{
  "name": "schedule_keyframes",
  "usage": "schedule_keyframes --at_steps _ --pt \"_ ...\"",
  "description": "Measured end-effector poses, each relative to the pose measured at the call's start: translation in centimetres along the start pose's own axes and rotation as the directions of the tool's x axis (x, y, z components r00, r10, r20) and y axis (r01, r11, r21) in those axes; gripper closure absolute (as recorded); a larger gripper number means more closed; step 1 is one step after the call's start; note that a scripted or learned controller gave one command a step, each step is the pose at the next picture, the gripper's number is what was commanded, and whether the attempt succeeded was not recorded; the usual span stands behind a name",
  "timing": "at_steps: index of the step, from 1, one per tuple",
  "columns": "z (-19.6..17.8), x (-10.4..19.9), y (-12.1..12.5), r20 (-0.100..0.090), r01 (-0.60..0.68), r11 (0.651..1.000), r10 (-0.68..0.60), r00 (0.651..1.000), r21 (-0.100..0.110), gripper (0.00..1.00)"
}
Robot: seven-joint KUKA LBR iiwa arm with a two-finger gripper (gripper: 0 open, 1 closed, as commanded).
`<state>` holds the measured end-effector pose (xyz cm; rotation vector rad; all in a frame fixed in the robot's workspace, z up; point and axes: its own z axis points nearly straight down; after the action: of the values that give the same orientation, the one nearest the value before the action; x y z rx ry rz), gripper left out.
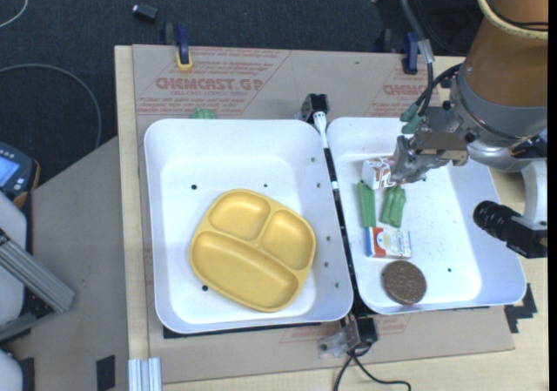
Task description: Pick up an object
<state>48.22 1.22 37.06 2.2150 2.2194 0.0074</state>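
gripper low over the clutter in the right bin: risk of a glancing or double grasp

the gripper (409, 173) is down inside the right bin (461, 280), its tip among a tight cluster at the bin's upper left. cannot tell how wide it stands or whether it has anything; the wrist body hides the tip from above.

candidates to pick, all in the right bin:
- a small red-and-white packet (376, 173), touching or just beside the gripper tip
- a short green piece (394, 206), directly below the tip
- a long green stick (365, 204), just left of the short piece, lying along the bin
- a flat red, white and blue packet (387, 244), below both
- a brown disc (405, 283), near the front edge

the left bin (165, 206) holds a yellow divided tray (253, 246), well apart from the arm.

what could go wrong (judgement):
- items sit close together, so a close could catch two, or nudge one aside and take none.
- the packets look flat and thin; the tips may slide over them.
- green pieces look rounded and may roll away on contact.
- a descent beside the bin's left wall could pin an item against it.
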Motion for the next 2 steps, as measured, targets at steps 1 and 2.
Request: schedule_keyframes --at_steps 1,2 --pt "0.1 0.0 0.0 0.0 0.0 1.0 0.0 1.0 0.001 0.0" --pt "-1.0 0.0 0.1 0.0 0.001 1.0 -0.001 1.0 -0.002 1.0"
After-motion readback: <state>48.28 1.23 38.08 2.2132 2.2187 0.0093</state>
